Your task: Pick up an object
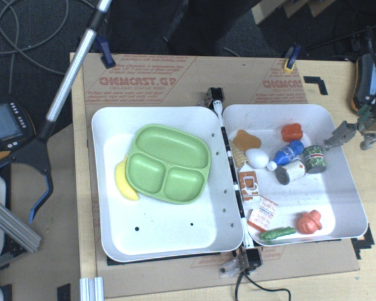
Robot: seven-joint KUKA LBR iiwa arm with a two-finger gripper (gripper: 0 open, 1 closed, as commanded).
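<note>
The right bin (338, 187) holds several small objects: a red block (291, 132), a blue bottle (288, 153), a green can (313, 158), a grey cylinder (287, 173), a white egg (258, 158), a brown piece (245, 138), a small carton (247, 184), a red-and-white packet (262, 215), a green vegetable (277, 233) and a red toy (309, 222). My gripper (353, 138) hovers at the right bin's far right rim, open, with nothing between its fingers. It is to the right of the green can and apart from it.
The left bin (113, 231) holds a green divided plate (168, 163) with a yellow banana (124, 182) against its left side. A hinge strip (229, 168) runs between the bins. Clamps (292, 58) sit at the board's back edge.
</note>
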